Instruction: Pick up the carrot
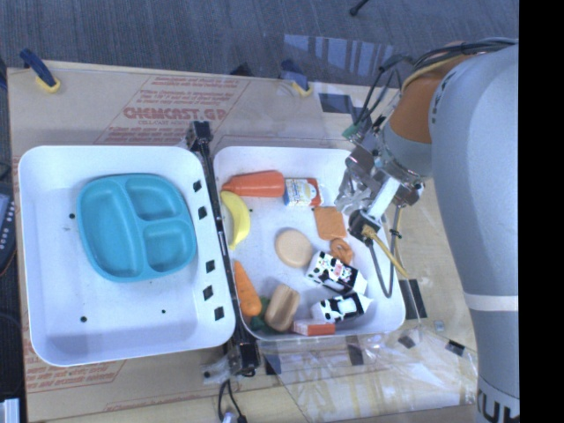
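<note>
Carrot (248, 291) lies in the right bin (264, 159) along its left wall, at about seven o'clock in that bin, slanting down toward the near edge. Just beside it at four o'clock sits a tan bread-like piece (283, 307), and a thin pink block (314, 329) rests against the near wall. Two black-and-white cow-print cartons (333, 272) lie at five o'clock. Mid-bin are a beige oval (293, 248) and a banana (236, 218). Farther back, at eleven o'clock, lies a larger orange-red vegetable (256, 184) beside a small printed box (301, 191). The gripper (366, 203) hangs over the bin's three o'clock rim, well apart from the carrot; whether it is spread or closed I cannot tell. The left bin (44, 263) holds a blue divided plate (137, 226).
</note>
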